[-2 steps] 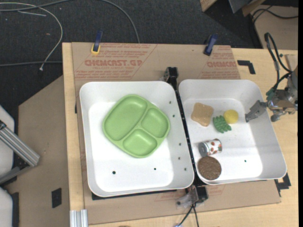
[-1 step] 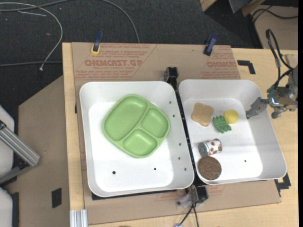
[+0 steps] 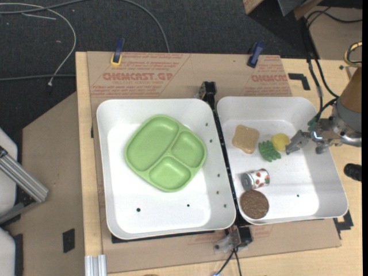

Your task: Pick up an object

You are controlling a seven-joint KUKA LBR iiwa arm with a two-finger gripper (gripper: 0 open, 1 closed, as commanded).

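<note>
Claw (image 3: 294, 143) — low over right bin (image 3: 322, 177)

the right white bin (image 3: 322, 210) lies under the gripper (image 3: 294, 144), and the left white bin (image 3: 115, 211) sits beside it, on the far side from the arm. both rest on a cardboard sheet (image 3: 144, 73) printed "chemcast gp". beyond the gripper, at the sheet's back edge, are two blue clamps (image 3: 256, 54) (image 3: 118, 50). a black clip (image 3: 208, 89) sits where the bins meet. grey cables (image 3: 68, 25) trail over the dark floor well away from the gripper.
</note>
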